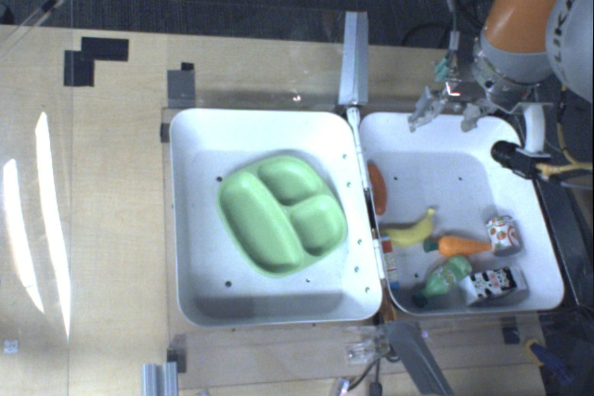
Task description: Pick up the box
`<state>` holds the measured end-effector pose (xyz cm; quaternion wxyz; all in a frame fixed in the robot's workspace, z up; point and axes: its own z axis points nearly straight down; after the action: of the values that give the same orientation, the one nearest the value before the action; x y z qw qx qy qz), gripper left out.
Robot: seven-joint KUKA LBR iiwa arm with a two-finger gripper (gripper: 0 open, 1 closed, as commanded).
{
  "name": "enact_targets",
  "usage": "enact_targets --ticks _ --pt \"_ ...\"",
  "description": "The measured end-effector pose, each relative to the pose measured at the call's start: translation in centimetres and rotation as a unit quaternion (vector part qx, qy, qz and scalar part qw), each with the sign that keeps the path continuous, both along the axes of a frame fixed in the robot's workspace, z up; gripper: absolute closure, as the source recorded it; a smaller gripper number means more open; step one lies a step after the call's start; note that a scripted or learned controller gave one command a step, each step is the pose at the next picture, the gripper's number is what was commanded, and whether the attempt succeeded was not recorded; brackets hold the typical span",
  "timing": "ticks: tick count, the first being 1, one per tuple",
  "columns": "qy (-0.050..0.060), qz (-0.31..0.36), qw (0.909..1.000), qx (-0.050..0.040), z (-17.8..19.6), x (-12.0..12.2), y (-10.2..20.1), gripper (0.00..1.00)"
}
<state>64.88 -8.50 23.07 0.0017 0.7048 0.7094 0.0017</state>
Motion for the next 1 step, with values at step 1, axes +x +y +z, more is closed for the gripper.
enact_targets --ticks 1 --pt "-0.002 0.034 0.9994 -0.0004 -13.35 -2.20 0.23 0.00"
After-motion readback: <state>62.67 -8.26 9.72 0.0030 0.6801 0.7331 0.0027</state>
